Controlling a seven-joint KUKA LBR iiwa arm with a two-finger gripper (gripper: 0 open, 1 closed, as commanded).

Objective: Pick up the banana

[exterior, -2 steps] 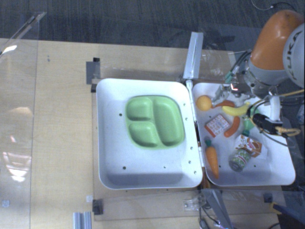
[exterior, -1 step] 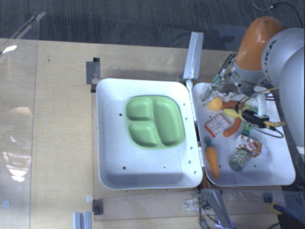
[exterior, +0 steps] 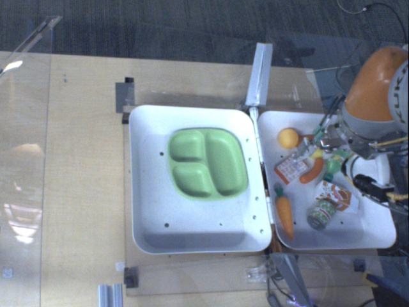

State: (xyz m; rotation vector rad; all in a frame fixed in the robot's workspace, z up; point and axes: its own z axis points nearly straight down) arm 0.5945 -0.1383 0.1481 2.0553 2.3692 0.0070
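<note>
My gripper hangs over the upper middle of the right bin, below the arm's orange band. A small yellow piece, possibly the banana, pokes out just left of and below the gripper; the rest of it is hidden. I cannot tell whether the gripper touches it.
The right bin also holds an orange fruit, a red-and-white packet, a reddish sausage, a green item, a printed can and a carrot. A green divided plate lies in the left bin.
</note>
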